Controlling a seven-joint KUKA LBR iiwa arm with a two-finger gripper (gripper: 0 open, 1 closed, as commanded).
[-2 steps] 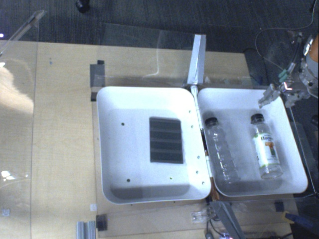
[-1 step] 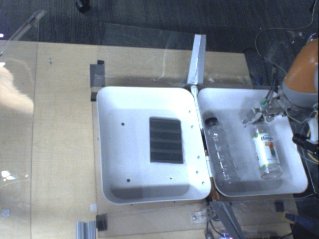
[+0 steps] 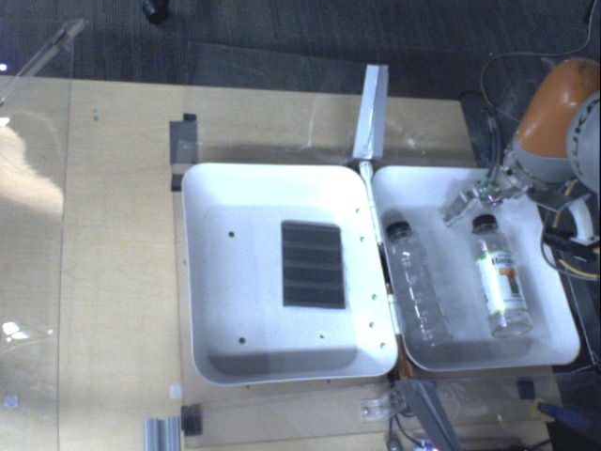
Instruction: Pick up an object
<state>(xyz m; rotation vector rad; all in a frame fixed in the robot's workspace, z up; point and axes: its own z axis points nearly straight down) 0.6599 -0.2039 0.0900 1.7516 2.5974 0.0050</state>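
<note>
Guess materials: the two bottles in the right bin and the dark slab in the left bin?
Labelled bottle and bare bottle: likely clear plastic, glossy; the bin shows through them, caps black. Dark slab: matte black with ribs, perhaps rubber or foam; can't tell which.

Bottle (image 3: pixel 499 285) label w/ print, too small to read
</note>
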